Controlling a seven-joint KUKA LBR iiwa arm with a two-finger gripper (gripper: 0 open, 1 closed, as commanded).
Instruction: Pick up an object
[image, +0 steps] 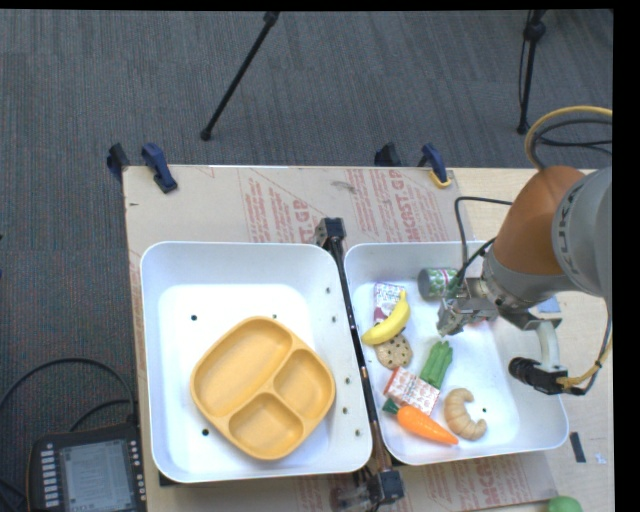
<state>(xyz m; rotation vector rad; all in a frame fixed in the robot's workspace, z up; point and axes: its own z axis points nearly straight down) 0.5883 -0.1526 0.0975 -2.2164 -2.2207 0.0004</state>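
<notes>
Arm (545, 235) over right bin (530, 425); yellow divided plate (262, 387) in left bin (165, 300).

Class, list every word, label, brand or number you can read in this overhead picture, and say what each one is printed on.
Red lettering on the cardboard sheet under the bins: upside down and too blurred to read.
Label on the small packet above the banana: too small to read.
Print on the red and white packet: too small to read.
Label on the green can: blurred.
Screen of the handheld pendant: unreadable.
</notes>
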